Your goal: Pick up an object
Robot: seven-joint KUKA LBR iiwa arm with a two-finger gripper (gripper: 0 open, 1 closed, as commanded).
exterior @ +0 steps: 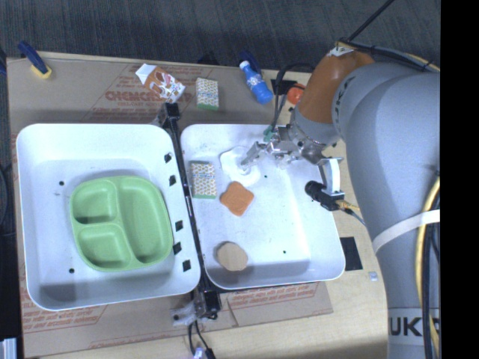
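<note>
The end effector (254, 155) is seen low in the right bin (299, 264), near its far edge, hanging over a small white object (241, 161) on the bin floor. How far it is open cannot be told from this slant, and nothing is seen gripped.

Candidates for the pick are spread through the right bin: an orange sponge (236, 198) at the middle, just nearer than the end effector; a patterned packet (203, 179) against the left wall; a round tan disc (232, 256) by the near edge. A green divided plate (120, 221) is lying in the left bin (37, 290).

Trouble can be expected here. The white object is flat and pale against a white floor, so a closing grip could slide over it and come up bare. The sponge sits close by and could be nudged aside if the descent is off. The packet, tight to the wall, leaves little room for a grasp.

On the far edge of the desk (90, 77) are a snack bag (159, 83), a small box (207, 93) and a blue bottle (257, 84). Red lettering is printed on the cardboard, too blurred to be read; "UK" is visible on the arm's base.
</note>
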